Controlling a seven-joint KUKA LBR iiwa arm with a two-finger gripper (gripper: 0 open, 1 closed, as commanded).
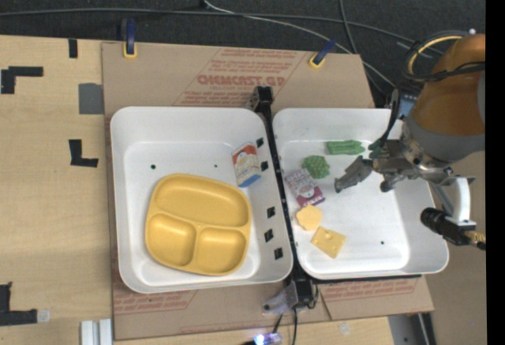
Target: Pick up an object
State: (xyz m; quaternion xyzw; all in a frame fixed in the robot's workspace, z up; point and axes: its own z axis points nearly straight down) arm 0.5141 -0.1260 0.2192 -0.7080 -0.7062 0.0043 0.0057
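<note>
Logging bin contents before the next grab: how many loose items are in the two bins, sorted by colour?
Yellow: 3, divided tray, cheese wedge, small yellow piece
Green: 2, flat green piece, broccoli-like piece
Purple and white: 1, packet
Red, white and blue: 1, small carton
Total: 7

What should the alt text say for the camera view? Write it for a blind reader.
A grey robot arm's gripper hovers open over the right bin, near a green block, cheese wedge and purple packet. The left bin holds a yellow divided tray and a small carton.
</note>
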